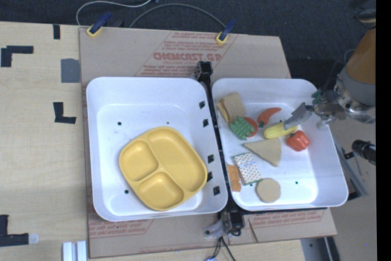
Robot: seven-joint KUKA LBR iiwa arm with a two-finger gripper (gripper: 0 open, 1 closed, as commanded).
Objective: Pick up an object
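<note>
A: Left bin (101, 131), entry one. It carries a single yellow divided plate (162, 167), three compartments, lying toward the bin's near edge and a little right of centre. Its right rim sits close to the wall shared with the neighbouring bin.

B: Right bin (324, 189)?

A: Crowded along its left half. At the far-left corner, a tan bread slice (233, 106) lying flat. Just near of it, a green ridged piece (241, 128) with a bit of red touching its right side. At the near-left edge, an orange strip (234, 178) beside a checkered cracker (247, 167), the two touching. A round tan cookie (268, 191) lies near the near edge, just right of the cracker.

B: Centre of that bin?

A: A tan wedge (267, 150), point toward the left. Above it, an orange-red chilli (269, 114), curved, and a yellow piece (276, 130) just below the chilli. Right of the wedge, a red tomato-like item (297, 140) rests on the bin floor.

B: Gripper?

A: The gripper (300, 114) reaches over the right wall at the far-right part of the bin, grey fingers angled down-left, tips just above the yellow piece and the red item. Fingers look narrowly spaced. Nothing visible between them; no object is lifted.
</note>
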